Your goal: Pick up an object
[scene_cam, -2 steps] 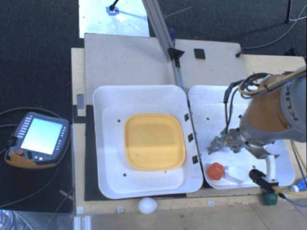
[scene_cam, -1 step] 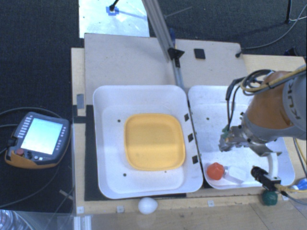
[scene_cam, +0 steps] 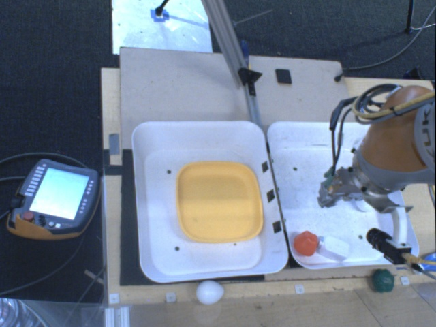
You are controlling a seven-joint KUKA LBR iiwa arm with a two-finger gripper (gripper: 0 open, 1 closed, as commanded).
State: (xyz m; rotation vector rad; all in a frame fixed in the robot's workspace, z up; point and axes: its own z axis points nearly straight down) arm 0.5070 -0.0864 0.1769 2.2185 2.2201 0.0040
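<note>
1. Bins sit side by side on the bench: the left bin [scene_cam: 153, 182] holds a yellow square plate [scene_cam: 220, 201], and the right bin [scene_cam: 300, 148] has the arm working inside it.
2. Near the front edge of the right bin lies an orange-red round object [scene_cam: 306, 243], touching or just beside a pale whitish piece [scene_cam: 334, 248]; whether the two are one item cannot be told.
3. The gripper [scene_cam: 330, 195] hangs over the middle of the right bin, apart from the orange-red object and behind it. Nothing is seen in it, and its open or closed state cannot be told from this angle.
4. Judged by its look, the orange-red object is small, light and probably smooth plastic, so it may roll or slip.
5. A grasp across its rounded middle, from straight above, seems the safest hold.
6. The bin's front wall stands close by, so a descent there risks a bump.
</note>
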